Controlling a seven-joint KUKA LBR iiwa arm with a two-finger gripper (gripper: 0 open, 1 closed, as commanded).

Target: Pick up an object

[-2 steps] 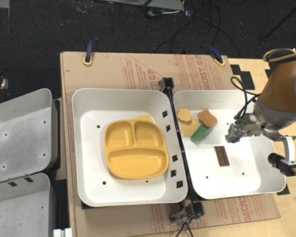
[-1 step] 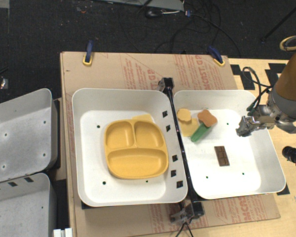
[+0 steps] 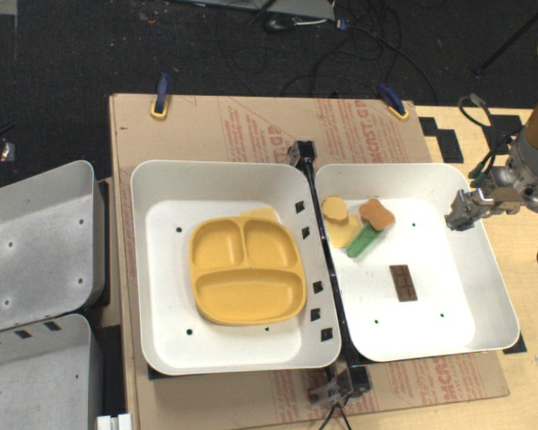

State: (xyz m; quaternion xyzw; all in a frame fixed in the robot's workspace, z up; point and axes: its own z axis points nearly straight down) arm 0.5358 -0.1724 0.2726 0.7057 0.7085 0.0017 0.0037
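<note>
The right bin (image 3: 484, 285) holds a small cluster near its upper left: a yellow round piece (image 3: 335, 210), an orange-brown chunk (image 3: 377, 213), a pale yellow piece (image 3: 342, 231) and a green stick (image 3: 361, 241). A dark brown flat bar (image 3: 403, 282) lies alone near the bin's middle. My gripper (image 3: 464, 213) hangs at the right bin's upper right rim, well to the right of the cluster, with nothing seen between its fingers.
The left bin (image 3: 161, 240) holds a yellow divided tray (image 3: 247, 270). A black divider (image 3: 318, 240) with clips runs between the two bins. Blue-and-yellow clamps (image 3: 160, 97) pin the cardboard base at the back. Grey metal trays (image 3: 36, 240) sit far left.
</note>
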